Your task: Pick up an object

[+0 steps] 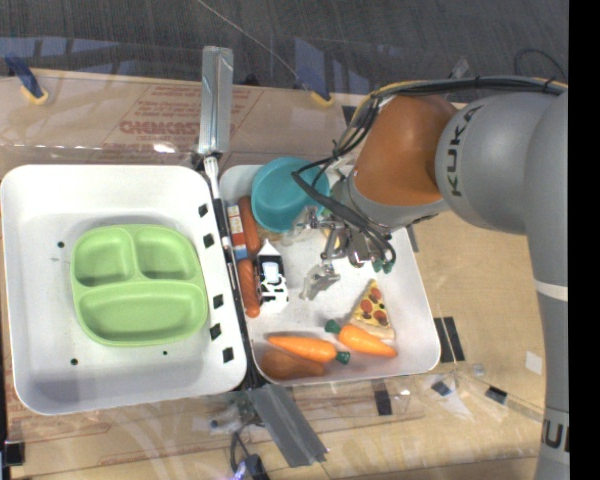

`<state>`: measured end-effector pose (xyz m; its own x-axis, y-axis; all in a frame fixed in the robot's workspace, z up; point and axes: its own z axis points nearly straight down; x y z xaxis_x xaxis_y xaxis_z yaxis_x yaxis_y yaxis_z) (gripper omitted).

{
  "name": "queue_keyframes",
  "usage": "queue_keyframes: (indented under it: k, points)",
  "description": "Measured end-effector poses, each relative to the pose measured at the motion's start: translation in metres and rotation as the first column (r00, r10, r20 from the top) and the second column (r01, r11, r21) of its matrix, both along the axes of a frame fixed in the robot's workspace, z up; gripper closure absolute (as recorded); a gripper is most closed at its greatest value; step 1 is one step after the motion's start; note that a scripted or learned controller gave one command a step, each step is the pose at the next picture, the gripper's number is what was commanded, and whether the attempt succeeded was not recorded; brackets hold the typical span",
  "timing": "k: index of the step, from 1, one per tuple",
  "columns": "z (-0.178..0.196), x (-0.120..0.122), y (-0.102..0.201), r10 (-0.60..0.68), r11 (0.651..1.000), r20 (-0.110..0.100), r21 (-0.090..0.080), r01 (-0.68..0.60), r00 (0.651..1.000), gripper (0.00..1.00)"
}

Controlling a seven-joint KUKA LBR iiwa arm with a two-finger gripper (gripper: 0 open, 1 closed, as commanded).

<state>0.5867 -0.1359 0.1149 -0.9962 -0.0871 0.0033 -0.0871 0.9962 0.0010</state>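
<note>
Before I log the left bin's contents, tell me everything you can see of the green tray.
The green tray is a light green, matte, plastic-looking divided plate with rounded corners. It has three compartments: two smaller ones at the far side and one wide one nearer the camera. It lies flat, right side up, roughly in the middle of the left white bin, resting on its floor. Nothing lies in it or touches it.

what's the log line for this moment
arm: over right bin | gripper: above bin floor, near pizza | held: nothing seen | plate: left bin
</note>
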Motion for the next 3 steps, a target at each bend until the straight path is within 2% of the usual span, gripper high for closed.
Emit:
queue_keyframes:
  k: [1, 2, 3]
  points:
    - [0.028, -0.006, -0.045, -0.094, 0.996, 0.008, -0.002, 0.094, 0.996, 0.0]
    - [-0.005, -0.11, -0.075, -0.264, 0.964, 0.003, 0.0, 0.264, 0.964, 0.0]
    - [-0.023, -0.078, -0.035, -0.711, 0.703, 0.005, 0.001, 0.711, 0.703, 0.0]
